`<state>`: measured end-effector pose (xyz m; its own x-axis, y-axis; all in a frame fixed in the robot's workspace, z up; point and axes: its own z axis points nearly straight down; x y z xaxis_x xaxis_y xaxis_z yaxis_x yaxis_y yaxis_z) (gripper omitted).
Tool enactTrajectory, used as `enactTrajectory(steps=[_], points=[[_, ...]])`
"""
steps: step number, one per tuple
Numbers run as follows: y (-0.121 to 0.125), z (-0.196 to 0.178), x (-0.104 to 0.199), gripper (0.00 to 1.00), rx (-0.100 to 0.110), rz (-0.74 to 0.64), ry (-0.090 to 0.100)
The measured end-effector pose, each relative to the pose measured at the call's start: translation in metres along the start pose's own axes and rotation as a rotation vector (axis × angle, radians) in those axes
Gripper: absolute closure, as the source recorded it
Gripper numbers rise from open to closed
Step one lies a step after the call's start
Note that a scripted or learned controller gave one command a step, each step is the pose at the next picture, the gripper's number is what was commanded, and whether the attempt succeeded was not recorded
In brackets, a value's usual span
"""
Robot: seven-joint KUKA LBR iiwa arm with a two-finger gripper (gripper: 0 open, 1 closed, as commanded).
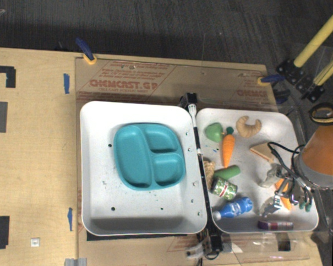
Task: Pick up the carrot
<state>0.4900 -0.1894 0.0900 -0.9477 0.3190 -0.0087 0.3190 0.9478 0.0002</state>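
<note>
Two white bins sit side by side on the desk. The left bin holds a teal divided plate. The right bin carries the clutter. The carrot lies in its upper left part, tip toward the near side, green top just beside a green rounded item. A croissant-shaped piece lies to its right, well apart. Below the carrot lie a green vegetable, a small green can and a blue bottle.

The end effector hangs low over the bin's right side, well apart from the carrot. Cables and metal parts crowd it; something orange shows there, possibly part of the tool. Whether it is released or clenched, I cannot tell.
</note>
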Motion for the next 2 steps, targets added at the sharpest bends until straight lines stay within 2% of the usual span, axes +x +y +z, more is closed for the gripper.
enactTrajectory(steps=[1, 2], points=[[0.0014, -0.0129, -0.0052, 1.0, 0.0, -0.003, -0.016], [0.0016, -0.012, -0.0046, 0.0, 0.0, -0.003, -0.014]])
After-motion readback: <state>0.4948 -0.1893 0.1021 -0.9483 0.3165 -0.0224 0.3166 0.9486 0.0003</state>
